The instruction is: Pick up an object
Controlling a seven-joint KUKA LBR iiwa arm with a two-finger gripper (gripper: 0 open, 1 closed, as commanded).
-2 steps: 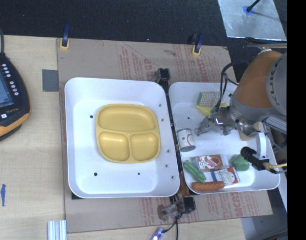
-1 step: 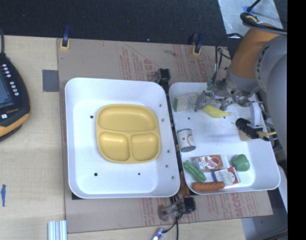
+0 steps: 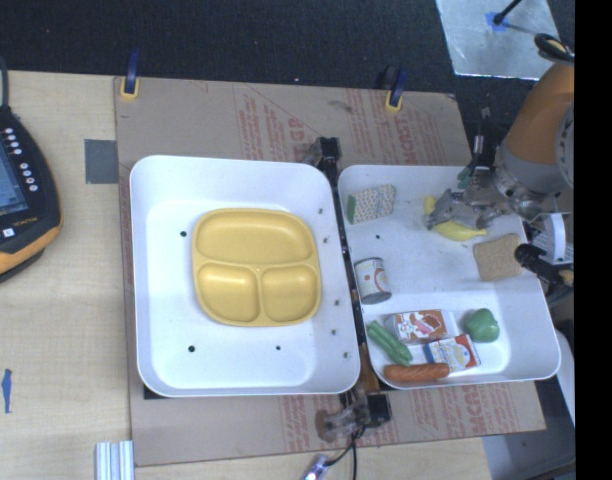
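**Arm lowered over a banana in the right bin**

Two shallow white bins sit side by side on a sheet of cardboard [image 3: 286, 108] clamped to a wooden bench [image 3: 56, 368]. The left bin [image 3: 161, 268] holds a yellow divided plate [image 3: 256, 265], lying flat near its middle, with three compartments facing up.

The right bin [image 3: 531, 363] holds the loose objects. A yellow banana [image 3: 458, 231] lies near its far right corner. The gripper [image 3: 456, 211] is low over the banana, right at its upper edge; contact is not clear. Whether the gripper is apart or closed cannot be told from this angle, and the banana is not seen held. The grey arm [image 3: 531, 158] with its orange band enters from the right.

Just right of the banana lies a brown slice of bread [image 3: 498, 257]. A speckled green sponge [image 3: 372, 203] rests near the far left corner. A small can [image 3: 371, 279] lies on its side against the left wall. Along the near edge are a green pepper [image 3: 390, 343], a red sausage [image 3: 417, 373], two printed cartons [image 3: 436, 338] side by side, and a round green fruit [image 3: 481, 325].

An orange-and-black control tablet [image 3: 11, 193] rests on the bench at far left, well apart from both bins.
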